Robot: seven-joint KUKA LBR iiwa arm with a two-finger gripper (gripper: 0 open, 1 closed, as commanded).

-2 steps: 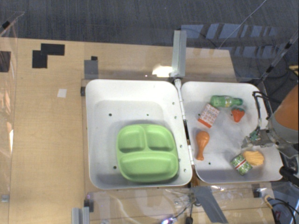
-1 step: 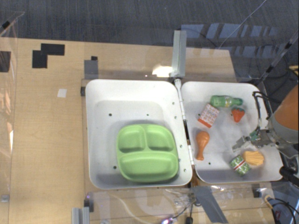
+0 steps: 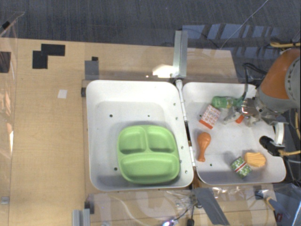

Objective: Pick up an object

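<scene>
The tool point(image 3: 242, 111) sits low over the back of the right bin point(image 3: 221, 173), at the end of the grey arm with its orange band point(image 3: 277, 81). Whether it is wide, narrow or gripping anything cannot be told: the wrist hardware hides the tip.

Just beside the tool lie a green packet point(image 3: 221, 101) and a small orange piece point(image 3: 239, 119); either could be the intended pick, judging by the tool's position. A red-and-white carton point(image 3: 209, 116) lies near the packet, tilted. The toy drumstick point(image 3: 203, 146) lies toward the bin's left wall, well apart from the tool. At the front right, a green can point(image 3: 241, 166) touches a yellow toy food item point(image 3: 256, 159). The items lie scattered, probably to leave each one room for a grasp.

The left bin point(image 3: 101, 126) holds a green divided plate point(image 3: 148, 153), lying flat, probably as a separate drop area.

Both bins rest side by side on a light wooden worktop point(image 3: 42, 140) bearing black markers point(image 3: 47, 54). Dark carpet point(image 3: 117, 8) lies beyond it.
</scene>
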